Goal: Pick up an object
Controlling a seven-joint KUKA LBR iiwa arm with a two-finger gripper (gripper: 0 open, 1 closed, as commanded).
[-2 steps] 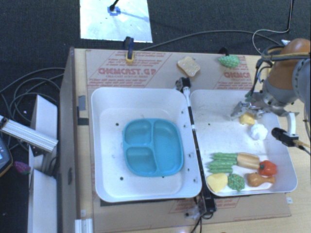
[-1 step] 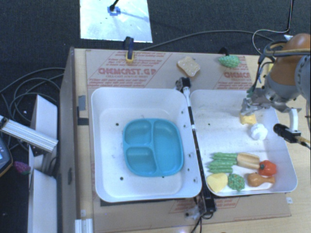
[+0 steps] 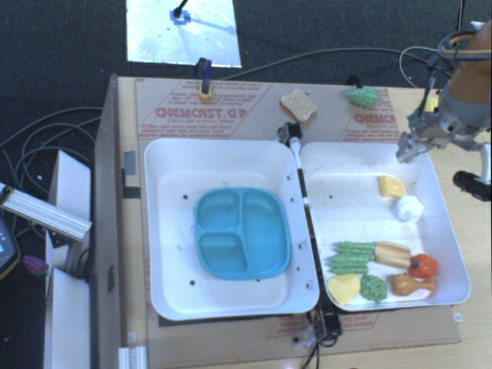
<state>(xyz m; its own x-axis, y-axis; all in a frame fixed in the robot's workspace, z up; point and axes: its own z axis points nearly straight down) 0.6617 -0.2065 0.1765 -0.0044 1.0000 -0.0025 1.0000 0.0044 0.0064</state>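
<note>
My gripper (image 3: 407,149) hangs over the far right rim of the right bin (image 3: 338,177), beyond the objects in it. Nothing shows between its fingers. In the right bin lie a yellow cheese wedge (image 3: 390,186), a white ball-like piece (image 3: 410,208), green beans (image 3: 351,257), a bread roll (image 3: 393,254), a red tomato (image 3: 423,266), a yellow piece (image 3: 344,287), a green broccoli (image 3: 373,287) and an orange piece (image 3: 408,284). The cheese wedge is the one closest to the gripper, a little nearer the camera.
The left bin (image 3: 173,175) holds a blue divided plate (image 3: 241,233). On the cardboard behind the bins lie a tan bread slice (image 3: 298,105) and a green bumpy item (image 3: 363,97). A clamp (image 3: 204,79) sits at the cardboard's far edge.
</note>
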